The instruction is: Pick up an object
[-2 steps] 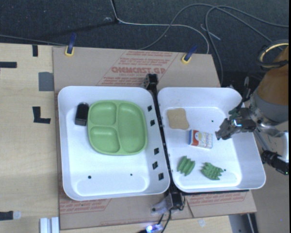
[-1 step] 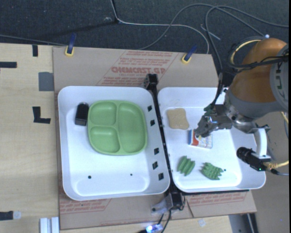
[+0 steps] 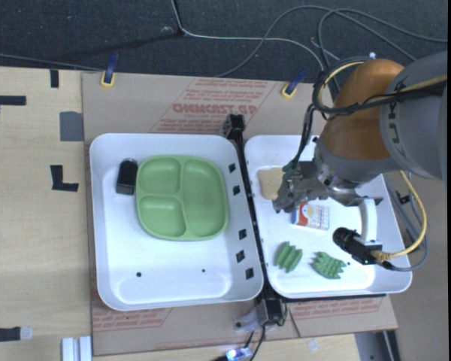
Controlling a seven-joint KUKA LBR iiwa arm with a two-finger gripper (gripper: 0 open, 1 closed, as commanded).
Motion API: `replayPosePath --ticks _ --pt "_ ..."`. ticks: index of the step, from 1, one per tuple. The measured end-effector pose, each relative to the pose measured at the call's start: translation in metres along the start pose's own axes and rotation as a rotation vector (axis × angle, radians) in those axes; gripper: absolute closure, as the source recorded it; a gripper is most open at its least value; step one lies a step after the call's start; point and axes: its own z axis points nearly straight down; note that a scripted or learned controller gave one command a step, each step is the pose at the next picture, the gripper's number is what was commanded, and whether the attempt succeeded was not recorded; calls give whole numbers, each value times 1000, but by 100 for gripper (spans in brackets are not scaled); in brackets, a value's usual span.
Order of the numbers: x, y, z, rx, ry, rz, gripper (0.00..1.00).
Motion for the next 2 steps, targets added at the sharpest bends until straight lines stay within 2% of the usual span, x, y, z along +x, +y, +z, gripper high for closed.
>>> replayPosePath --ticks 2 --pt "113 31 13 -1 0 -2 100"
